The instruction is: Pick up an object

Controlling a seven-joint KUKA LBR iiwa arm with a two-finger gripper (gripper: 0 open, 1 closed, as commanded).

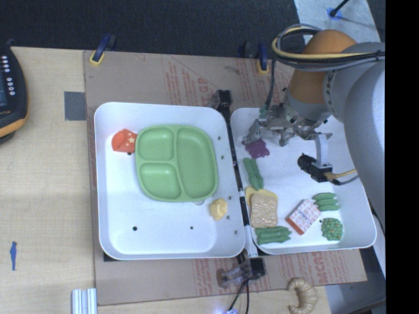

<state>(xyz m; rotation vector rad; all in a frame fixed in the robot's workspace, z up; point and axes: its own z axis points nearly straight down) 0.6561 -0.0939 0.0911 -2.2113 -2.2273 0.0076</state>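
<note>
Left bin point(118, 234): red star-marked toy point(124, 140) at upper left, touching glossy green three-compartment plate point(177, 162); yellow lump point(218, 208) by right wall.

Right bin point(353, 241): purple grape cluster point(258, 148), green pod point(253, 173), textured tan toast slice point(264, 209), green bean bundle point(273, 235), red-white packet point(304, 216), bumpy green cluster point(332, 228).

Gripper point(283, 128) low at bin's top, just right of grapes; jaw state: cannot tell.
</note>
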